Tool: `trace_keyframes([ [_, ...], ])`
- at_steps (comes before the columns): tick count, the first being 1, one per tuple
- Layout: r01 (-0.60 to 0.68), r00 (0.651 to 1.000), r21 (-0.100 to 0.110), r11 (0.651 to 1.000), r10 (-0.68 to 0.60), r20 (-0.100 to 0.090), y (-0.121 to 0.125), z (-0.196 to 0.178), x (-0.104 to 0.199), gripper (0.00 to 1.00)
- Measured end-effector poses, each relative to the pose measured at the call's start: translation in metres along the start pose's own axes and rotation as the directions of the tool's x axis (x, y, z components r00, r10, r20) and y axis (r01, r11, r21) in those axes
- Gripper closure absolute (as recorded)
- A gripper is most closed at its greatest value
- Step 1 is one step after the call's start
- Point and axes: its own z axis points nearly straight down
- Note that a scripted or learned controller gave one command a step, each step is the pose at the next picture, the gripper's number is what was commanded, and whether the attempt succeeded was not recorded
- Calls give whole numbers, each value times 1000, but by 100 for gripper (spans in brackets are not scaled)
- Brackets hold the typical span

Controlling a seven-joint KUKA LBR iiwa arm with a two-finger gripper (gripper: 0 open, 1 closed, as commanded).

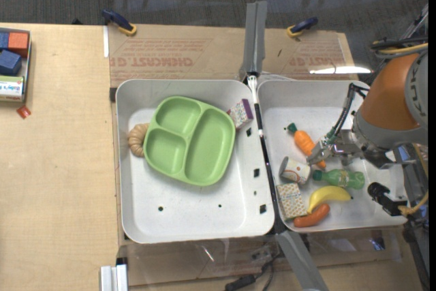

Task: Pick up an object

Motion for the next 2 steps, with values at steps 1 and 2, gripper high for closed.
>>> trace_keyframes([
  [1,-1,1000,2,1000,1,-1,0,-8,0,100],
  [2,2,1000,1,1000,-2,1,67,0,39,100],
])
